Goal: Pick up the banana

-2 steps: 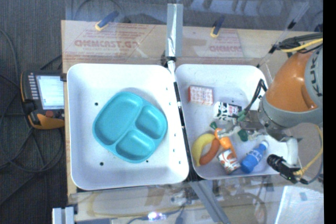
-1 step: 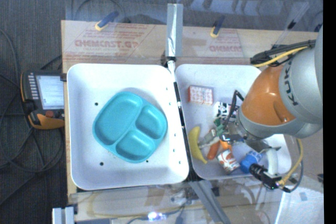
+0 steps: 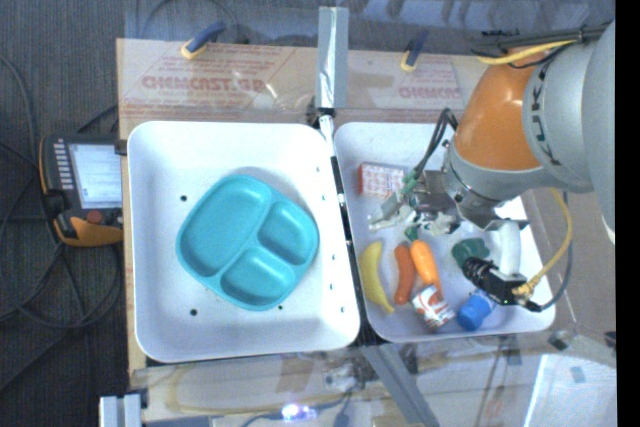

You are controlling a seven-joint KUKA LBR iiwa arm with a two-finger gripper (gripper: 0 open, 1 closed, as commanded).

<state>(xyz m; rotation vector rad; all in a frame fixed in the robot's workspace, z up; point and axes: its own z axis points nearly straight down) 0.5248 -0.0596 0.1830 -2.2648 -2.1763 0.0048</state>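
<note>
While the arm (image 3: 540, 130) reached in from the right over the right-hand bin (image 3: 352, 150), the left-hand bin (image 3: 150, 245) bore a blue divided tray (image 3: 248, 240), which was no part of the job. At the arm's end, the gripper (image 3: 400, 205) hung above the upper middle of the right-hand bin, just beside a red-and-white packet (image 3: 380, 179); how far its hand was open could not be told, and nothing was seen held in it. Below it, the banana (image 3: 374, 276) lay flat near the bin's left wall, running roughly top to bottom, with two carrots (image 3: 415, 268) just beside it on the right and apart from it so far as could be judged. A small can (image 3: 430, 307) and a blue block (image 3: 475, 312) lay lower right. In my judgement the banana was light, smooth and curved, likely a stiff toy, and prone to roll or slip; a hold across its middle, fingers closing across its width, appeared soundest, the wall side leaving little clearance.
</note>
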